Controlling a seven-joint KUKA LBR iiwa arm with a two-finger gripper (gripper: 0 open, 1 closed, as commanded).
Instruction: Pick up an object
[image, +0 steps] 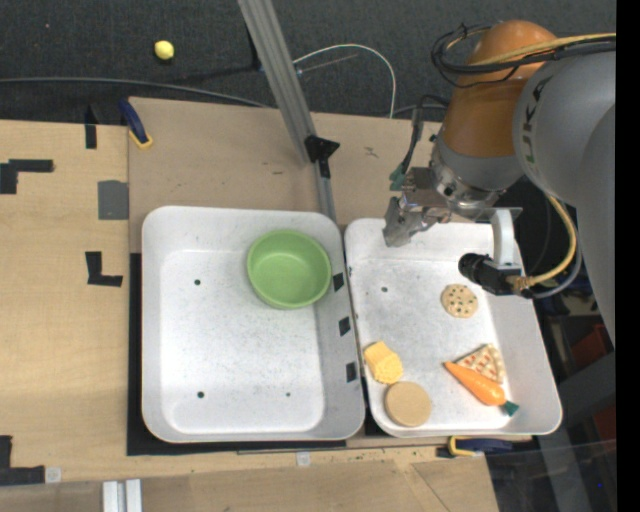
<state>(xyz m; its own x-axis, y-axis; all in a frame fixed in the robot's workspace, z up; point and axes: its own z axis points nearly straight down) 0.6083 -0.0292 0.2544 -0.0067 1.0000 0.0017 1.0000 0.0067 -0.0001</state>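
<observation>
Nothing lifted yet: gripper (397, 232) poised over right bin's (545, 395) far corner, fingers' spread impossible to tell, cookie (459, 300), carrot (478, 383) untouched below.

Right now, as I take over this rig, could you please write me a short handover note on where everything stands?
Gripper: hanging over the top left corner of the right bin, nothing seen in it; I cannot tell whether it is open or shut.
Right bin: cookie, pizza slice, carrot, yellow cracker and round tan biscuit, all lying loose.
Left bin: green bowl, upright.
Done: nothing picked up.
Left: choose one object, grasp and lift it.
</observation>
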